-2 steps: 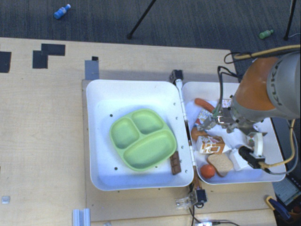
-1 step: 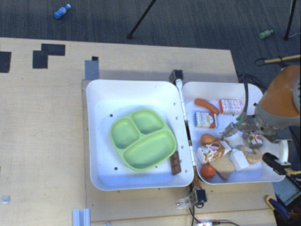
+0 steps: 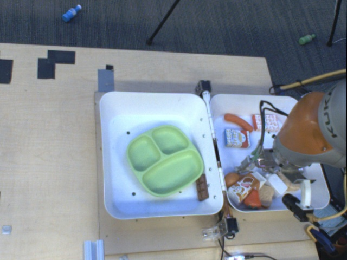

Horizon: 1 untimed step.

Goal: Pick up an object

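Partial "KU" lettering on the arm [image 3: 332, 124].

Green plate [image 3: 165, 160] (left bin [image 3: 108, 145]).

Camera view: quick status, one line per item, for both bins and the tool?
Green divided plate: upright, flat in left bin.
Brown bar: lying beside the plate's right edge.
Orange sausage: lying flat in right bin.
Small carton: lying flat.
Tool: low over the right bin's pile.
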{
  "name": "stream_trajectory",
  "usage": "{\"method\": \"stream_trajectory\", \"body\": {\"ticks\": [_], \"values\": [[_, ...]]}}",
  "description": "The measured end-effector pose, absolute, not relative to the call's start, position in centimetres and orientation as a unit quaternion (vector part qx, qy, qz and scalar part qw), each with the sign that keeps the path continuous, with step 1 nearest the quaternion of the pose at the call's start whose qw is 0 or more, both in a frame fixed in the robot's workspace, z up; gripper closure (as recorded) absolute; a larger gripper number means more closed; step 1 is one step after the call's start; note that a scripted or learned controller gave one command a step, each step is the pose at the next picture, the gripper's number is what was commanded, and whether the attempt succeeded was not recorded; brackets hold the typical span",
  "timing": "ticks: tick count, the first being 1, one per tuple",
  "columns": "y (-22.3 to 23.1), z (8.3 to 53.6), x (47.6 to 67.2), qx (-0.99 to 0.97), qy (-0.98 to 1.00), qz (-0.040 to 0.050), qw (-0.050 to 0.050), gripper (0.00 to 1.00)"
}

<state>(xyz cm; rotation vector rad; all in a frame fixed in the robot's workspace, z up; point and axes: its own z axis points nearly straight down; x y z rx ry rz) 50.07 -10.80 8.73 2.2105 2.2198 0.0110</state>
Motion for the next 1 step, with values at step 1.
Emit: {"method": "stream_trajectory", "body": {"ticks": [1], "values": [[-10.83,9.85,50.27,0.705,0.709,0.0052,0.007,1.0]]}}
